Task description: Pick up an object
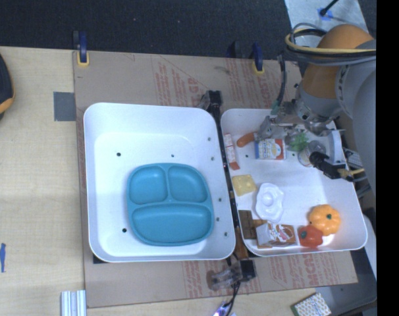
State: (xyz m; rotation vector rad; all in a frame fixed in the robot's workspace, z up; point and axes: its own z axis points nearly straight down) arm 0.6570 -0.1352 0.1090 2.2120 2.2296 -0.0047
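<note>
Nearest the camera, along the right white bin's [355,242] front edge, lie a red toy pepper [310,236] and an orange toy pumpkin [324,218]; both look light, stiff and smooth, the pumpkin best taken across its ribbed sides; a small white-and-orange carton [270,149] sits at the back, just beside the gripper [293,131]; whether the fingers are open or hold anything, I cannot tell.

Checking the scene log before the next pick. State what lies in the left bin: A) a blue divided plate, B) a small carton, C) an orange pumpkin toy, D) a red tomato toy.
A: the blue divided plate lies alone on the floor of the left bin, while the pumpkin and the other small items lie in the right bin.
</note>
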